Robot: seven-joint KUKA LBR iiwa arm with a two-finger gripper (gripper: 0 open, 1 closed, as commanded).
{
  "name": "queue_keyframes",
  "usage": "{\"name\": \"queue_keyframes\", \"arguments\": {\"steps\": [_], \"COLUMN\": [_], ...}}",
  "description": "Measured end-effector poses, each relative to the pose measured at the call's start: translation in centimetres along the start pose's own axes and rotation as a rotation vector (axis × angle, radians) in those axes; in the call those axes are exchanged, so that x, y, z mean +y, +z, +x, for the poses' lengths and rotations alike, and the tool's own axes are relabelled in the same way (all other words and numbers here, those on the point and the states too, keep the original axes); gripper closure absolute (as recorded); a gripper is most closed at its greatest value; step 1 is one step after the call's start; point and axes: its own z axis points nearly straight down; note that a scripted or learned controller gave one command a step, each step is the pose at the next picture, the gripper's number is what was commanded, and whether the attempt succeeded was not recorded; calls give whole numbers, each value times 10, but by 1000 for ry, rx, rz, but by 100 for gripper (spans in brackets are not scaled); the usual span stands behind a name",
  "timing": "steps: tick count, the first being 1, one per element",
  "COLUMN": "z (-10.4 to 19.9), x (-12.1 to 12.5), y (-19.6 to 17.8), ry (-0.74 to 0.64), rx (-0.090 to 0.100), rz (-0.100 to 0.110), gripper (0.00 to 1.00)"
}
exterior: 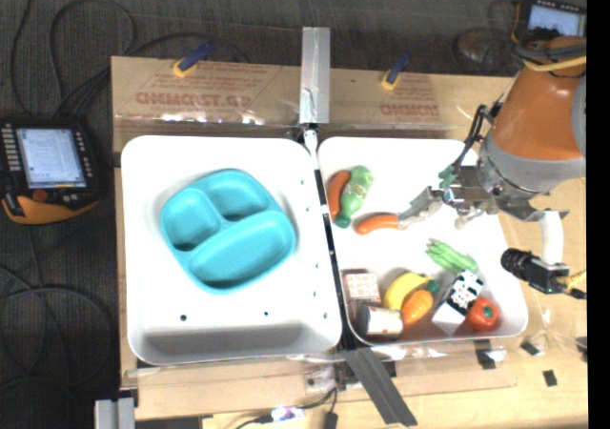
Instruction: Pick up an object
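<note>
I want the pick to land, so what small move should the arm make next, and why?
Probably ease the gripper a little left and down onto the orange carrot: its tips sit just right of that carrot's end, and it lies alone, apart from the crowded pile.

One fixed camera looks down at a slant over both white bins (143,227), from well above

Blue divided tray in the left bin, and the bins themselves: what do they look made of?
Blue divided tray: seemingly moulded plastic, smooth and slightly glossy, judging by its even colour, rounded compartments and soft highlights. Left bin and right bin: probably thin formed plastic, white and semi-matte, with rounded corners; coated metal cannot be ruled out.
</note>
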Motion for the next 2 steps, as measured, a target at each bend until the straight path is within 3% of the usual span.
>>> {"name": "queue_keyframes", "arguments": {"steps": [1,2], "z": [-32,-4], "x": [-12,-32], "y": [137,142], "ry": [-29,-266], "rx": [1,-34], "rz": [-1,-39], "gripper": [0,0]}}
